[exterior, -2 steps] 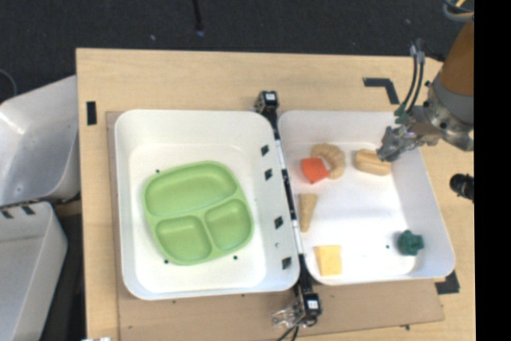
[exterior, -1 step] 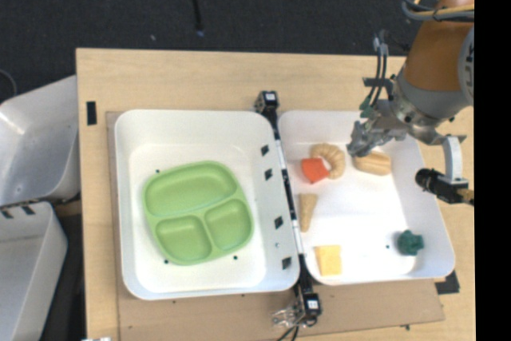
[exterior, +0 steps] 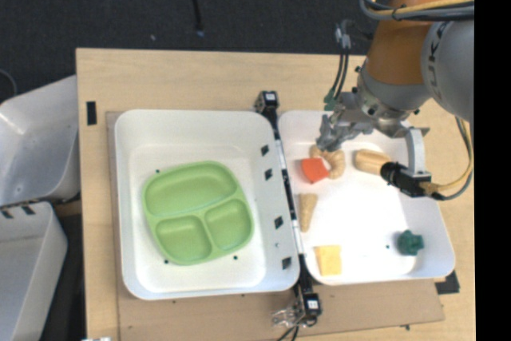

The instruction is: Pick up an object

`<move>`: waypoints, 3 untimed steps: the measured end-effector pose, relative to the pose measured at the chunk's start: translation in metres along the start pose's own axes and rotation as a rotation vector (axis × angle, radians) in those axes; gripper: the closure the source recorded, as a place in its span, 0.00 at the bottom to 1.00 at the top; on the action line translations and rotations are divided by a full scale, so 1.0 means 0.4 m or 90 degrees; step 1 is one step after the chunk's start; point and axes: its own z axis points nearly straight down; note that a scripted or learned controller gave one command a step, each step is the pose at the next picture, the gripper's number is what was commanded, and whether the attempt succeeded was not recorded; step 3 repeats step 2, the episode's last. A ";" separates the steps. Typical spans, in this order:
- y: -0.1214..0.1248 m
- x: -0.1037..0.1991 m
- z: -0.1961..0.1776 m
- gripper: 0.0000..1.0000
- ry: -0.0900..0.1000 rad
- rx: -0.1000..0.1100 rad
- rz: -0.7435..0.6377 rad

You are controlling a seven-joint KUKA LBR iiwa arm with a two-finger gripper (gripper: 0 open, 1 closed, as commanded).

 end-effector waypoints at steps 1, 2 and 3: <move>0.020 0.125 -0.012 1.00 -0.001 0.000 0.001; 0.041 0.265 -0.015 1.00 0.000 0.000 0.000; 0.041 0.265 -0.015 1.00 0.000 0.000 0.000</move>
